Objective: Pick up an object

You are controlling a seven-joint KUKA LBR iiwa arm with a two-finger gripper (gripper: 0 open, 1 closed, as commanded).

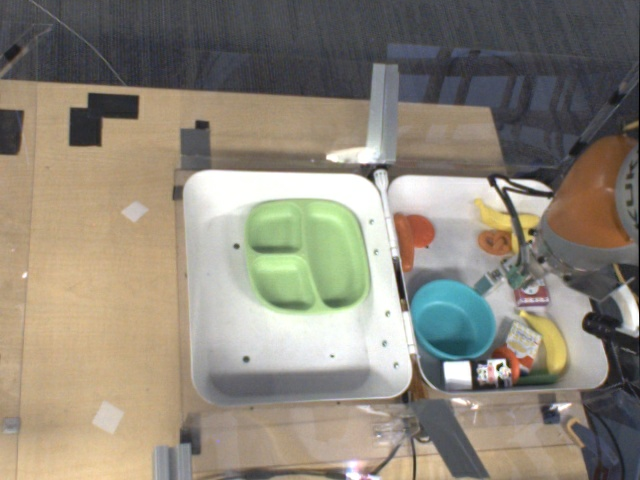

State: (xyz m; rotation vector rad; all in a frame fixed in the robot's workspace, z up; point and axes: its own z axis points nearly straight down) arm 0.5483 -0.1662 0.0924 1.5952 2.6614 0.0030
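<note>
In the right bin (598,373), a small packet (531,292) was recorded just beside the lowered pincer (521,265); the pincer's state could not be told. The packet was judged light, crinkly and slippery, best taken across its narrow sides.

I see two white bins (215,268) on the bench (90,268). There is one green tray (305,255), one blue bowl (453,318), two yellow bananas (547,340), one orange thing (413,234), and a few small packets I cannot count.
</note>
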